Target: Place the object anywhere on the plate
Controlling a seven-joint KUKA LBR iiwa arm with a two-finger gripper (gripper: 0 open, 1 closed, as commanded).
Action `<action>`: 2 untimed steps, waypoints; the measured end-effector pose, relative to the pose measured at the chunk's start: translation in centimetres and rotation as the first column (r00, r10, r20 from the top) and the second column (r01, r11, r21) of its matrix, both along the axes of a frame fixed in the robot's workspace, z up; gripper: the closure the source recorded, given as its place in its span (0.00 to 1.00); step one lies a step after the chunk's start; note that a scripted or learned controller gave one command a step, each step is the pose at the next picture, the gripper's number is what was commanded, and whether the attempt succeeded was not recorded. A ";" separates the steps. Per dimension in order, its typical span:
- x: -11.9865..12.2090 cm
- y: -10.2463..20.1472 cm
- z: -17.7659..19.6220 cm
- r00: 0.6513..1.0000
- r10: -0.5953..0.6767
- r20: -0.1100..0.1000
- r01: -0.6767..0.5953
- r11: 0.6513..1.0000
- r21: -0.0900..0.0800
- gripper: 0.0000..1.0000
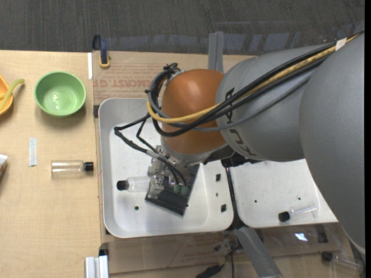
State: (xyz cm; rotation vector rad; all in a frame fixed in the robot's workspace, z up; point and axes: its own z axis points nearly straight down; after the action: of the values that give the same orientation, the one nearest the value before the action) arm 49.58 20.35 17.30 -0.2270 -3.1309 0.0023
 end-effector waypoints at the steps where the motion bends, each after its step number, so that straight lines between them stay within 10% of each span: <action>1: 1.5 -6.1 16.4 0.977 0.213 0.005 -0.213 0.977 0.001 1.00; 2: -0.4 -2.2 2.9 0.927 0.375 0.002 -0.375 0.927 0.002 1.00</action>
State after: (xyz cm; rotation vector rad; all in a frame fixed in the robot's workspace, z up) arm 49.19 18.13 20.17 0.3751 -3.1187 -0.0004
